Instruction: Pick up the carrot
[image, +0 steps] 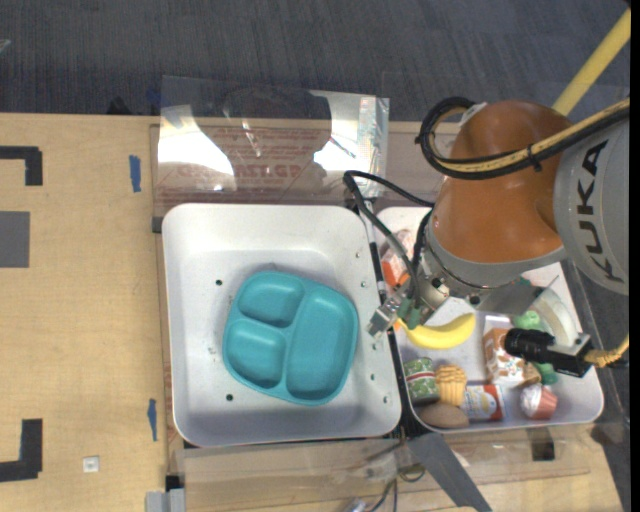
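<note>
The grey arm with its orange band (500, 180) hangs over the right bin (590, 400) and hides much of it. My gripper (398, 312) pokes out below the wrist at that bin's left wall, just left of a yellow banana (447, 333). An orange piece that looks like the carrot (393, 268) lies against the same wall, slightly behind the gripper and partly hidden by the wrist and cables. I cannot make out anything held in the gripper.
A teal divided plate (290, 335) lies in the left bin (190, 250). Near the front of the right bin lie several toy foods: a green packet (421, 380), a yellow bumpy item (453, 382), a brown lump (441, 415), a red can (484, 401).
</note>
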